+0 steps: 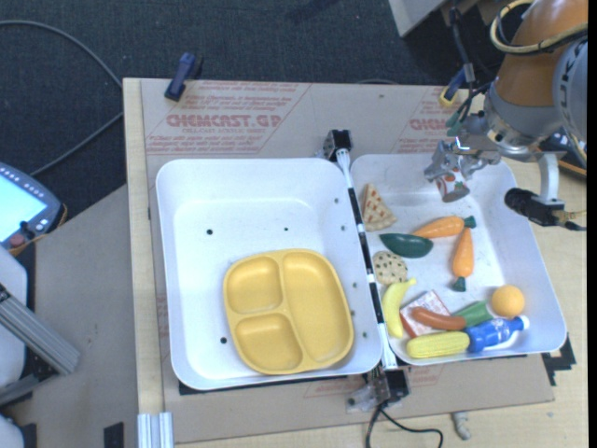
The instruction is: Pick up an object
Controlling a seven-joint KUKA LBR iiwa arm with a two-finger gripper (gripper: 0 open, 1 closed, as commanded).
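Nearest you in the right bin (550, 329), a heap sits against the front wall: a corn cob (435, 345), a blue bottle (492, 332), a hot dog (435, 319), a small red-and-white carton (424, 303), a banana (396, 301) and an orange ball (507, 301). They touch and overlap, so a grab there would likely catch several at once. In the left bin (187, 250) lies a yellow divided tray (286, 309), flat and too broad for two fingers.

Further back the pieces stand apart: a cookie (389, 267), a dark green pepper (408, 245), two carrots, one upright (462, 253) and one lying across (440, 227), and a pizza slice (375, 207) near the divider. These look like hollow plastic toys, so expect them light, stiff and slick; the rounded ones may squirt out unless you close across the narrow waist.

At the far end, the gripper (451, 183) hangs over the back of the right bin. A small grey-and-reddish thing (453, 190) sits right at its tips, but you cannot tell whether it is a toy caught there or part of the tool, nor how wide the gripper stands. If you want a clean target, the lying carrot, just in front of the gripper and well clear of its neighbours, seems the best bet, taken across its thick middle.
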